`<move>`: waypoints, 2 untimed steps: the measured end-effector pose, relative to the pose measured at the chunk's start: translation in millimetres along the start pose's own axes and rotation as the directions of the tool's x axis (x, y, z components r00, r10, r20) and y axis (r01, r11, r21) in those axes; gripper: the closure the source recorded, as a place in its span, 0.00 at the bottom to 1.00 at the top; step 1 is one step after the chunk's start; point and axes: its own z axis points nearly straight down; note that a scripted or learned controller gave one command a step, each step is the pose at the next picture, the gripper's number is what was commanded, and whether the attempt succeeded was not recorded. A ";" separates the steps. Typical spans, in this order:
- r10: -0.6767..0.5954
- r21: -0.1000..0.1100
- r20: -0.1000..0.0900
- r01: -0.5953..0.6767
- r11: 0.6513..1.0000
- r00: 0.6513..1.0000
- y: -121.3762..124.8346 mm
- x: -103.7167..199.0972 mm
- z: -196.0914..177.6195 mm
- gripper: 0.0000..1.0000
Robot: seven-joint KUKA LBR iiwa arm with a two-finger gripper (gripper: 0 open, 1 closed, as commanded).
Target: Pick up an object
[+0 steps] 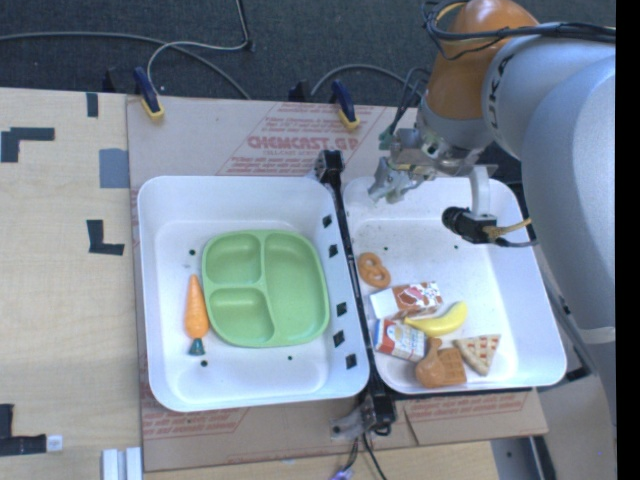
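My gripper [392, 185] hangs over the far left corner of the right bin [520, 298], well above its floor, with nothing seen in it. The toy foods lie nearer the front of that bin: a pretzel [372, 269], a yellow banana [438, 319], two small printed packets [417, 295] [401, 340], a waffle wedge [479, 351] and a brown biscuit-like piece [440, 369]. The pretzel is the closest of them to the gripper, about a hand's width in front of it.
The left bin [160, 268] holds a green divided plate [265, 288] and an orange carrot [196, 308] beside it. A black divider with clips [340, 258] runs between the bins. The arm's grey body [560, 138] overhangs the right bin's far right side.
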 end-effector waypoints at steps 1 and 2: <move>0.000 0.000 0.000 0.000 1.000 1.000 0.0 46.3 -23.4 1.00; 0.000 0.003 0.001 0.000 1.000 1.000 -58.7 82.5 1.3 1.00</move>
